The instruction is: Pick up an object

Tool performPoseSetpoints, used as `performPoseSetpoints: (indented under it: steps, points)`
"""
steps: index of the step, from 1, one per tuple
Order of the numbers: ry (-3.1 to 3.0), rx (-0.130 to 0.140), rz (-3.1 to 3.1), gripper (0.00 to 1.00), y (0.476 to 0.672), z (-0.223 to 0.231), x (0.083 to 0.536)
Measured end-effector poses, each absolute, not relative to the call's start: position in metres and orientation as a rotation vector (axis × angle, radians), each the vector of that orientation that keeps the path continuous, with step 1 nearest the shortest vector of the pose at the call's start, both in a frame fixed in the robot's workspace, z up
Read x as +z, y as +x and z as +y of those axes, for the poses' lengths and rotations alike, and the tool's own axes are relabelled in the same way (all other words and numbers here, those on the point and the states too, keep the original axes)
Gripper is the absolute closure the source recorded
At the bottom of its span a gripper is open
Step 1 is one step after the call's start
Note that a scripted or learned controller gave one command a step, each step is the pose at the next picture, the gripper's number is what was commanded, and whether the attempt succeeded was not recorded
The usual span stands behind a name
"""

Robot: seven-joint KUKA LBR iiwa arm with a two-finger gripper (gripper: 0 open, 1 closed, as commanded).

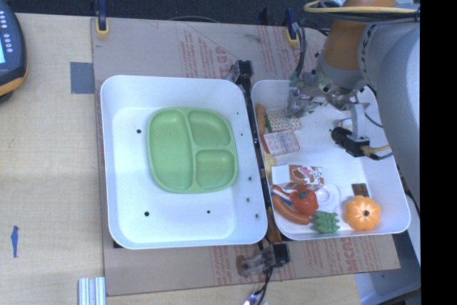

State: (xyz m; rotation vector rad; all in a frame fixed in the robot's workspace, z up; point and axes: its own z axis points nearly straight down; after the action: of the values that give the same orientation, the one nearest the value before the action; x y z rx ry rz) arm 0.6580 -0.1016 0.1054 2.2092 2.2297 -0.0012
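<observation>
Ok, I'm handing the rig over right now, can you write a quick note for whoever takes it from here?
End effector: low over the far end of the right bin, beside the waffle-patterned piece; grip state unreadable from this view.
Right bin contents: small printed card, carton, tomato, hot dog, green vegetable, orange pumpkin.
Left bin: green divided plate.
Done: nothing visibly lifted.
Left: grasp one object, raise it.

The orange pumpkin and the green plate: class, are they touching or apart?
Apart. The camera view shows the orange pumpkin in the right bin and the green plate in the left bin.
</observation>
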Motion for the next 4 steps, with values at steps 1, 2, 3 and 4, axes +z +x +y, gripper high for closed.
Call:
performPoseSetpoints:
  steps: [1, 2, 3, 4]
  points:
    - [2.222, -0.009, 2.228, 1.0, 0.584, -0.098, 0.125]
    - [2.219, -0.005, 2.227, 0.0, 0.587, -0.097, 0.124]
    - [2.22, 0.007, 2.218, 0.0, 0.504, -0.119, 0.095]
    - [2.207, 0.01, 2.23, 1.0, 0.508, -0.117, 0.107]
